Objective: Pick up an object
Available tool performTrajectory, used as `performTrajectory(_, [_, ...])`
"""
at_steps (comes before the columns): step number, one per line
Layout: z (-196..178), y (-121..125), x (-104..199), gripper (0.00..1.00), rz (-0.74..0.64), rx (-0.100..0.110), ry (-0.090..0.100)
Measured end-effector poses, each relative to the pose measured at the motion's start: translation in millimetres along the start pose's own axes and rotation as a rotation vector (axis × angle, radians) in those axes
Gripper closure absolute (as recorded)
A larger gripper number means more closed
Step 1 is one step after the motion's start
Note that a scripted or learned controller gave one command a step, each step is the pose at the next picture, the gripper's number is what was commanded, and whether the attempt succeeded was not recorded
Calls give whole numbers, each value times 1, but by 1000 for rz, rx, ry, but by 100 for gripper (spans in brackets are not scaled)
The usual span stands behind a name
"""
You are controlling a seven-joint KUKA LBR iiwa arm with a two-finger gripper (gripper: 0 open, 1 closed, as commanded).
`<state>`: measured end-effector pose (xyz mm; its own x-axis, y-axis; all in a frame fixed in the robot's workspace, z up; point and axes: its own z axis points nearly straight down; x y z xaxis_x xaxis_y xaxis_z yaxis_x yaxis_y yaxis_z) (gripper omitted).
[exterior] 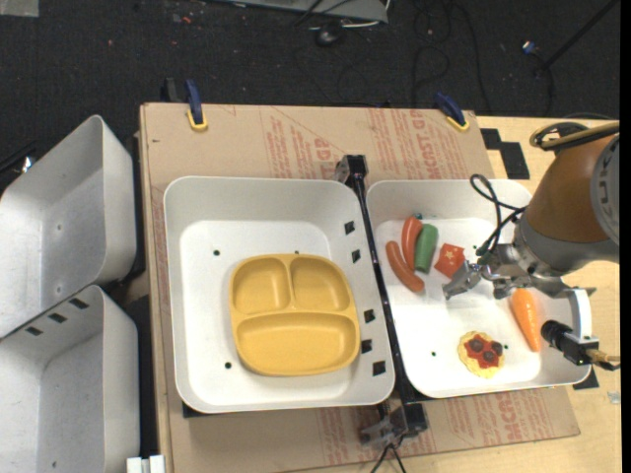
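The right bin (439, 389) holds several toy foods. Two reddish sausages (404, 267) lie beside a green pickle-like piece (425, 247) at the bin's left. A small red piece (449, 257) sits just right of them. An orange carrot (526, 319) lies at the right, and a small round pizza (481, 353) sits near the front. My gripper (468, 280) hangs low over the bin's middle, just below and right of the red piece and left of the carrot. Nothing is visibly held in it.
The left bin (197, 264) holds a yellow divided plate (294, 313). A black divider (370, 264) runs between the bins. My arm's orange band (577, 200) looms over the right bin's right side. Two spare white bins (59, 225) sit off the bench at the left.
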<state>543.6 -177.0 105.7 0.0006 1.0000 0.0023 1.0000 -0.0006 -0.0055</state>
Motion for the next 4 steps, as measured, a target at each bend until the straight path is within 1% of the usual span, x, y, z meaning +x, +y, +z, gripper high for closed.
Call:
performTrajectory(1, [14, 0, 1, 0, 0, -4, -2])
performTrajectory(2, [4, 0, 1, 100, 0, -5, -2])
performTrajectory(3, [-57, 0, 6, 100, -3, -10, -4])
performTrajectory(4, [-103, 1, 6, 100, -4, -9, -4])
